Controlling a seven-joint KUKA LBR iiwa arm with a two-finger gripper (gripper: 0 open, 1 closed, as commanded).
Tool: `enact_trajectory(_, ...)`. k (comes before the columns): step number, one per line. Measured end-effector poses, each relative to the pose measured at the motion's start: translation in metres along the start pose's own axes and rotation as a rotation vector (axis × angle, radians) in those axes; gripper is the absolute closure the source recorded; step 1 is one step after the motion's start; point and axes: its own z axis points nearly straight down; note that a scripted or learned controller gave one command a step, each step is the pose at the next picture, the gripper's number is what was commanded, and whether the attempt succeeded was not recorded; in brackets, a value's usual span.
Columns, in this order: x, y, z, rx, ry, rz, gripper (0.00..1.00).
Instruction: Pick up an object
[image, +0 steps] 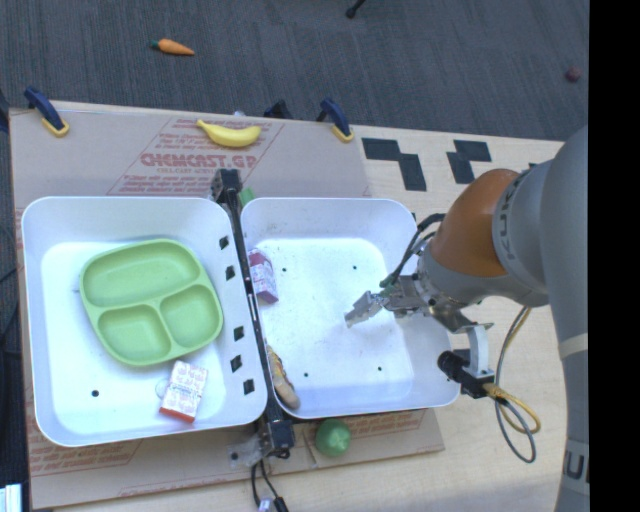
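The right bin (330, 215) serves as the landmark. The hand (362, 309) hangs over its floor, toward its right wall, reaching in from the grey arm (545, 235) with the orange band (478, 225). Whether the hand's fingers are apart or together cannot be told at this size, and nothing can be seen between them.

Inside the right bin, against its left wall, lies a small packet with a dark red and white wrapper (263, 275); its print is too small to read. At the bin's near left corner sits a tan, lumpy object (282, 381), tucked against the wall. Both are well apart from the hand.

Left of the right bin, touching it along a black divider strip, stands the left bin (45, 215). It holds a green three-compartment tray (150, 299) and, nearer the front edge, a small red and white box (184, 390) whose label cannot be made out.

Behind the right bin, a cardboard sheet (300, 150) lies on the table with red lettering that appears to read "CHEMCAST GP"; the lines beneath are illegible. A yellow banana (230, 132) rests on that cardboard. Just in front of the right bin, outside its wall, sits a green ball (333, 437). Far behind, on the dark floor, lies an orange carrot (175, 46). Blue clamps (46, 110) grip the cardboard's back edge.
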Motion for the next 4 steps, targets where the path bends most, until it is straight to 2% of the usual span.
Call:
enact_trajectory(1,0.001,0.082,-0.062,-0.004,0.0,0.0,0.0)
enact_trajectory(2,0.001,0.118,0.009,-0.001,0.0,-0.002,0.0)
enact_trajectory(3,0.002,0.12,-0.003,-0.002,0.001,-0.007,1.0)
enact_trajectory(4,0.002,0.12,-0.003,-0.002,0.001,-0.009,0.0)
